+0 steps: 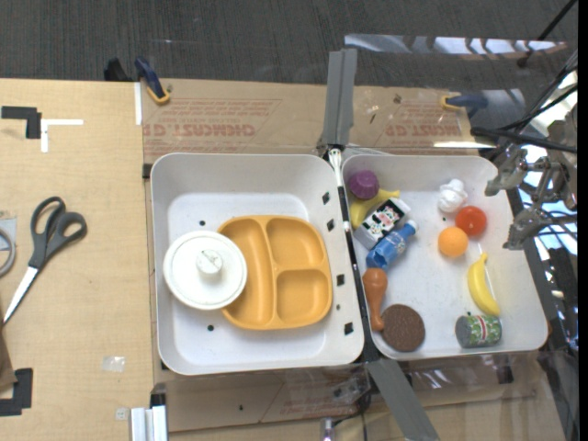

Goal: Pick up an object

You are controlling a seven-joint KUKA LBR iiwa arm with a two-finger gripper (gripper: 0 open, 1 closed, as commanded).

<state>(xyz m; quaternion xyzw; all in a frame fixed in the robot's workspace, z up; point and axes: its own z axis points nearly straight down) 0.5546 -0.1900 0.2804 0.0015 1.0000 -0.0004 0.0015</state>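
Note:
The right bin (pixel 514 338) holds several small objects. Among them are a purple ball (pixel 364 185), a black-and-white carton (pixel 383 219), a blue bottle (pixel 392 245) and a brown drumstick (pixel 376 290). A dark brown disc (pixel 402 327), a green can (pixel 479 330) and a banana (pixel 482 285) lie toward the front. An orange (pixel 452 242), a red tomato (pixel 470 220) and a white knobbly piece (pixel 451 194) sit at the back right. My gripper (pixel 504 213) hangs over the bin's right rim, just right of the tomato. It is open, with nothing between its fingers.
The left bin (pixel 175 338) carries a yellow divided plate (pixel 285 274) and a white lidded bowl (pixel 206 268). Scissors (pixel 44 237) lie on the bench at far left. A grey divider (pixel 338 99) stands behind the bins, with cables at the far right.

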